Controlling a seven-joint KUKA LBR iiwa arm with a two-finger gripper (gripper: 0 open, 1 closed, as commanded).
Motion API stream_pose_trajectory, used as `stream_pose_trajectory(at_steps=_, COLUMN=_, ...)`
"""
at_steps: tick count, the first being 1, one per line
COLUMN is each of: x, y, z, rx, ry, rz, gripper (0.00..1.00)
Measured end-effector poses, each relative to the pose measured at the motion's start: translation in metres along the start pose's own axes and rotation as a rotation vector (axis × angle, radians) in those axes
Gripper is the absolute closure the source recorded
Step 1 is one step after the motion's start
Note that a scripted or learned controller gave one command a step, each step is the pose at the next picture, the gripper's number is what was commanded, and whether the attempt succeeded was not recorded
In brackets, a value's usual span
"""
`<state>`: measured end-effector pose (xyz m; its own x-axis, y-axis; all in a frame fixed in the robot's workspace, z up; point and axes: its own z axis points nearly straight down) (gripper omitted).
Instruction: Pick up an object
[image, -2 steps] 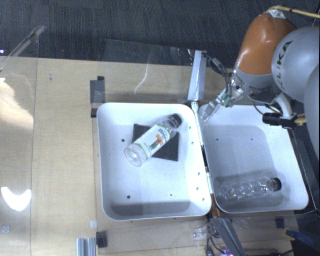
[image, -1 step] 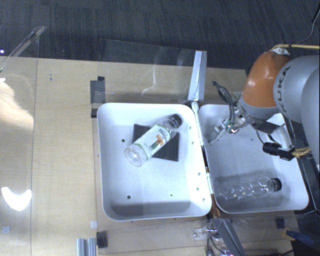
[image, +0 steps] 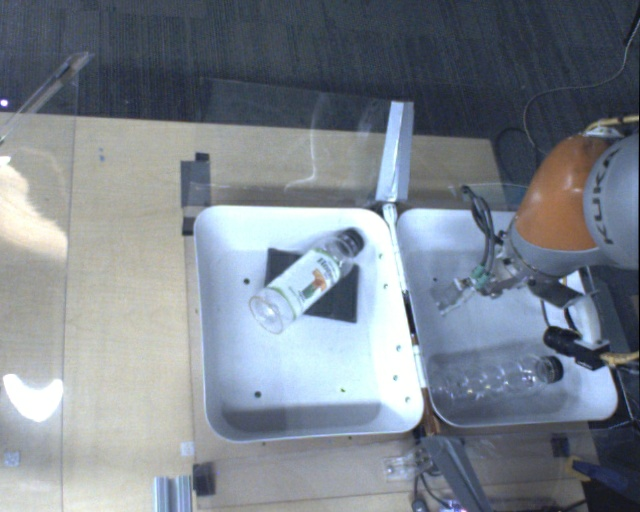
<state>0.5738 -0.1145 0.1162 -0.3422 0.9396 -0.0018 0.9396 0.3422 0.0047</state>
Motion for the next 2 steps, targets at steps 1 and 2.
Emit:
stream_pose_trajectory(at_steps=1, x=0.001, y=0.070, z=0.028, rx=-0.006, ry=-0.003, rz=0.065, gripper=0.00)
stream_pose_trajectory(at_steps=2, x=-0.074, y=0.014, z=-0.029, rx=-0.003, ry=-0.004, rz=-0.008, gripper=0.00)
